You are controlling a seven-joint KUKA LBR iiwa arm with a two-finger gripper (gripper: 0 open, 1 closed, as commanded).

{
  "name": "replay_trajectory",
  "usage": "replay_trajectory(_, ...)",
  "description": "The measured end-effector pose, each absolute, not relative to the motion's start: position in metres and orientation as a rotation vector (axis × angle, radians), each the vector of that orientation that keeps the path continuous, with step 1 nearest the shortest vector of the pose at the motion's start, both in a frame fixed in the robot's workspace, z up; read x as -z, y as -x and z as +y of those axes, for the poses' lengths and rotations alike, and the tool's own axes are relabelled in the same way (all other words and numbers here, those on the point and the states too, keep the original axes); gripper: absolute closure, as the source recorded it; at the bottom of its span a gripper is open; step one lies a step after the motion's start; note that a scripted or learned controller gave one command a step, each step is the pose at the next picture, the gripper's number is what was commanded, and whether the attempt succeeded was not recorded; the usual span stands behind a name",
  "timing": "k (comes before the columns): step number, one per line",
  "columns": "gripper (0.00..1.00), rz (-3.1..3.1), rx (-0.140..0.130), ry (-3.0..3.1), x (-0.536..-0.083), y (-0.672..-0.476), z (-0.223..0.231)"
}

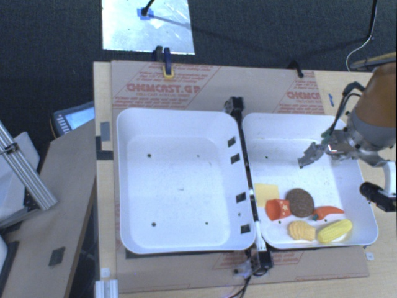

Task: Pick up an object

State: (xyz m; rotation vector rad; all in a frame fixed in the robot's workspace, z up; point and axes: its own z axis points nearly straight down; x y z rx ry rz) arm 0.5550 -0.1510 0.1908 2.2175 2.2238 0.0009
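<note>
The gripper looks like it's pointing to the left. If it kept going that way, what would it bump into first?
Probably bare floor of the right bin, then the divider between the bins. The gripper points left and slightly down, above the toy food, so the brown patty sits off its line. Its height is hard to judge.

The two shallow white bins [180,129] look like smooth, faintly glossy plastic. Under them lies a matt tan printed cardboard sheet [186,85], and at twelve o'clock a shiny, wrinkled silvery foil square [124,17] on dark, rough carpet [43,42].
</note>
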Motion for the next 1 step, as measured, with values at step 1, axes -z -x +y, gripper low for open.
replay_trajectory(1,0.00,2.231,0.003,-2.216,-0.0923,-0.5851,-0.1467)
